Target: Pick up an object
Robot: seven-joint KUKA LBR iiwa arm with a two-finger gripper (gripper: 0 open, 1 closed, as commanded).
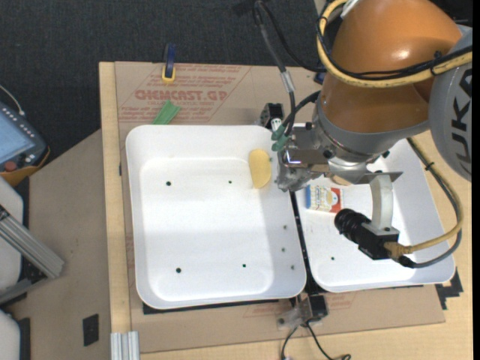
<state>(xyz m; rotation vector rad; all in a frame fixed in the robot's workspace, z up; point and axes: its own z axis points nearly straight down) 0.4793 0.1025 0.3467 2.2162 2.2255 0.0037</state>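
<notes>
- We see a pale yellow, oblong soft object (259, 169) lying in the left white plastic bin (150, 201) near its upper right corner, long axis running roughly top to bottom.
- The claw (289, 172) sits just right of it, near the bins' divide; we cannot tell its state.
- Red print on the worktop's brown cardboard sheet (184, 88) reads roughly "CHEMCAST GP".

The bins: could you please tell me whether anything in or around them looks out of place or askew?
Nothing looks spilled or damaged. A yellow object lies in the left bin near its right wall. A small card lies a little askew in the right bin, partly under the arm. A green scrap sits on the cardboard behind the bins.
</notes>
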